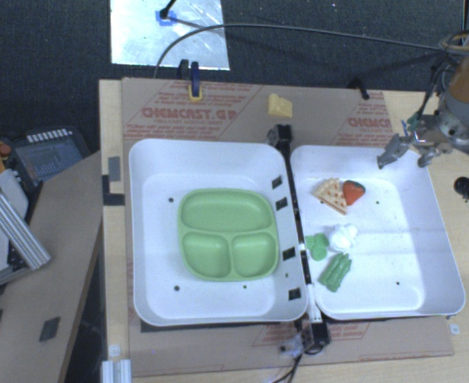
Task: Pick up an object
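— White plastic, both bins. What is lying in them?

— The left bin [151, 166] is carrying a pale green tray [228, 234] with three compartments, sitting flat near its middle. The right bin [426, 238] is holding the small things. A tan wedge like a cracker [329, 193] is lying near its upper left part, and a red piece [353, 191] is touching it on the right side.

— And lower down?

— A white lump [344, 237] is resting just beside a round green piece [317, 246], close to the wall between the bins. A longer green piece [335, 271] is lying just below them, tilted.

— Where is the arm standing?

— It is coming in from the right, and the gripper [407, 152] is hanging over the upper right corner of the right bin, well apart from all the objects. Its jaws are standing wide apart, and nothing is sitting between them.

— Anything else on the bench [242, 106]?

— A small yellow block [280, 105] is lying behind the bins, outside both of them.
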Available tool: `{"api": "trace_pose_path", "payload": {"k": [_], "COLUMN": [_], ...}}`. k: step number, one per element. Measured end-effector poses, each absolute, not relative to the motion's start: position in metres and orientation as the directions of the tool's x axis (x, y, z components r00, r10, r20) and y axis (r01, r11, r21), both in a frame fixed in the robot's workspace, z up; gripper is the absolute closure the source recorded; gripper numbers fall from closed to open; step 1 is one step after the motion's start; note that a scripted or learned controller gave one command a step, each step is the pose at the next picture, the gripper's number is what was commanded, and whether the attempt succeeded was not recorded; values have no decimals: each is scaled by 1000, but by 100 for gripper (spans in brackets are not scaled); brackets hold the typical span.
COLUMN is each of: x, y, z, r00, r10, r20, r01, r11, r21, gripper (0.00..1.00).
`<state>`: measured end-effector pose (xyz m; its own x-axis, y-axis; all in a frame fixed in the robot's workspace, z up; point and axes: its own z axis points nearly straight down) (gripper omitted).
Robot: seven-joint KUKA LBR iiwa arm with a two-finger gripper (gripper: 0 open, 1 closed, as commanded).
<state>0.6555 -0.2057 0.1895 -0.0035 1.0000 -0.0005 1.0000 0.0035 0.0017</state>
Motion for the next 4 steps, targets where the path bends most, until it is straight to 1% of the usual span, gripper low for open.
{"api": "trace_pose_path", "payload": {"k": [1,2,3,4], "x": [651,651,653,655], "y": [-198,-198,-198,-203], "z": [144,92,107,151], "r00": [-5,-6,-9,-6], "r10": [1000,1000,1000,1000], "r20": [0,0,-3,-2], "r01": [1000,1000,1000,1000], "r11": [5,6,9,6], "r21": [0,0,6,5], "gripper": [0,0,100,100]}}
